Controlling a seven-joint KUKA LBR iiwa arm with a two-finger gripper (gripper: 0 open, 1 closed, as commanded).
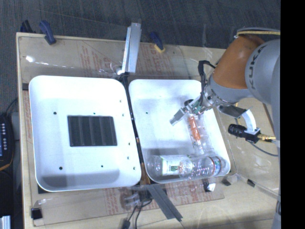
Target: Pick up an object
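My gripper (188, 110) hangs over the upper right part of the right bin (151, 93). Just below it lies a clear plastic tube with orange contents (194, 130), its upper end right at the gripper; I cannot tell whether they touch. A clear plastic bottle with a green-and-white label (185, 167) lies on its side along the right bin's front wall. A dark grey ribbed rectangular block (92, 130) lies flat in the middle of the left bin (43, 92).
The grey arm with its orange band (236, 66) reaches in over the right bin's right rim. A black cable fitting (244, 132) sticks out beside that rim. A metal bar (131, 46) stands behind the gap between the bins. Blue clamps (47, 32) hold the bench's back edge.
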